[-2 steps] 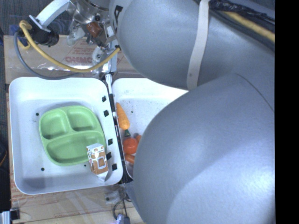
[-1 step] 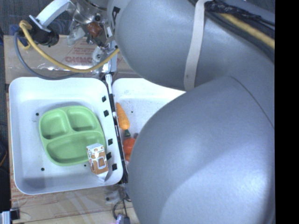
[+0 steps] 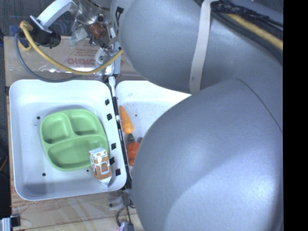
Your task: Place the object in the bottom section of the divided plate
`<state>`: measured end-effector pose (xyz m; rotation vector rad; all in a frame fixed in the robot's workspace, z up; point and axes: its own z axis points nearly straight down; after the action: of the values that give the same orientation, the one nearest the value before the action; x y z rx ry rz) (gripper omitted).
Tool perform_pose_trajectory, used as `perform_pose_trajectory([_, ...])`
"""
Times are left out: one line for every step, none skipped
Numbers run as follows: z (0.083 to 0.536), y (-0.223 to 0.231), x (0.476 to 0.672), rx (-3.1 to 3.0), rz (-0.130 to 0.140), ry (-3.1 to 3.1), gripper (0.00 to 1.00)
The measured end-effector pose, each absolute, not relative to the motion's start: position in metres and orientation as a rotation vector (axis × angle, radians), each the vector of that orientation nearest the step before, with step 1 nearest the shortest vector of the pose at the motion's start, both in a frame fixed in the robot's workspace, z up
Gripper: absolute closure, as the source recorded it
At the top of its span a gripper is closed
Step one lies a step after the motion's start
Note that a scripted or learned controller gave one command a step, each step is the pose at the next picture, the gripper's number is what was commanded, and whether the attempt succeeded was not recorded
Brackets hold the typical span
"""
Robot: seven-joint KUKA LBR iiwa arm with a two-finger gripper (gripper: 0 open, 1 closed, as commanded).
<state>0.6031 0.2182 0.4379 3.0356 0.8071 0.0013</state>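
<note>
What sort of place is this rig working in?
Probably a robot lab bench, not a kitchen: two shallow white bins, the left bin holding a green plate, and a large grey arm reaching over the right bin.

Grey arm [image 3: 207, 129] looms across right (v. close to cam), gripper [image 3: 97, 36] at top left.
</note>
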Motion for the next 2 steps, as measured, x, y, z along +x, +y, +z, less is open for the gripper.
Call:
perform_pose_trajectory([0.4415, 0.1909, 0.5756, 3.058, -0.005, 0.716, 0.0])
perform_pose_trajectory([0.4417, 0.191, 0.5756, 3.058, -0.003, 0.716, 0.0])
